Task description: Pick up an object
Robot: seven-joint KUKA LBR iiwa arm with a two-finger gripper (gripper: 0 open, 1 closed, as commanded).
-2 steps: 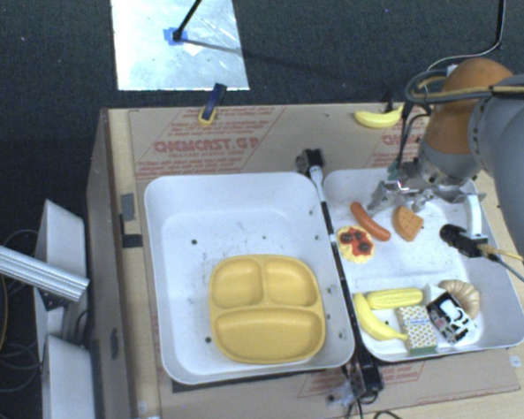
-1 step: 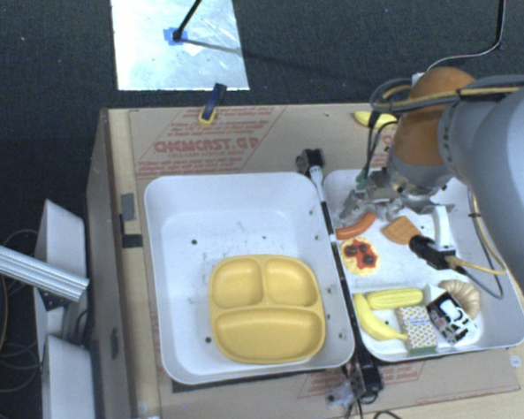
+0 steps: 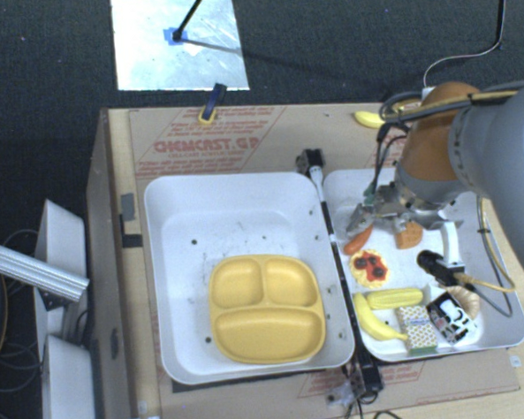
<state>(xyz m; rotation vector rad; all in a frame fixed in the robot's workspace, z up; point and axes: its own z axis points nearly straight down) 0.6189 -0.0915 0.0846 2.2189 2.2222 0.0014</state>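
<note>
I see the gripper [image 3: 375,211] low in the upper part of the right bin [image 3: 508,326], just above an orange carrot-like piece [image 3: 358,239], but I cannot tell how its jaws stand. Below it, toward the lower right of the frame, lie a small pizza toy [image 3: 369,265], a banana [image 3: 373,321] and a patterned box [image 3: 418,328]. The left bin [image 3: 178,214] holds a yellow divided plate [image 3: 266,307] at lower center.

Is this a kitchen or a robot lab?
Probably a robot lab: a grey robot arm reaches over two white bins, holding toy food like a banana and a yellow divided plate.
</note>
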